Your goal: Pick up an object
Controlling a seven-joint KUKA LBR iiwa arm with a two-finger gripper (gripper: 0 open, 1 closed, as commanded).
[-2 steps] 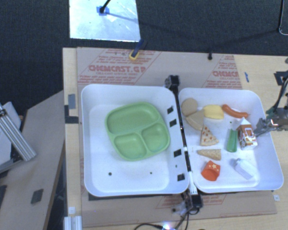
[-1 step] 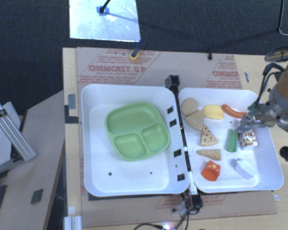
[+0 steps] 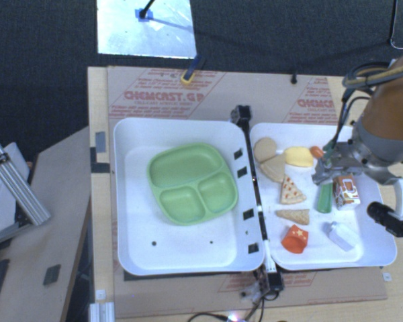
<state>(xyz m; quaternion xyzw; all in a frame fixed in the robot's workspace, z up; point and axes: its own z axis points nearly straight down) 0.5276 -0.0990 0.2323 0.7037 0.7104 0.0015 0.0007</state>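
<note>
- The bench (image 3: 154,86) carries two shallow white bins side by side, and the arm (image 3: 389,113) reaches in from the right, its orange band above the grey wrist.
- The left bin (image 3: 131,180) holds a green tray (image 3: 191,183) with three sections, lying a little tilted near the bin's middle.
- The right bin (image 3: 379,247) holds a scatter of small things.
- The gripper (image 3: 330,170) hangs over the upper right part of the right bin, just above a green bottle (image 3: 324,198) and beside a small brown and white carton (image 3: 346,191); whether it is open or closed cannot be told, and nothing shows held in it.
- A tan cookie shape (image 3: 269,158) lies near the bin's upper left, touching a yellow lemon-like piece (image 3: 298,156), with a small orange bit (image 3: 316,151) just beside that.
- A pizza slice (image 3: 291,191) lies near the middle, and a flat tan wedge (image 3: 293,215) below it.
- A red-orange piece (image 3: 295,239) sits near the bin's lower edge.
- A small white bottle (image 3: 339,235) lies on its side toward the lower right.
</note>
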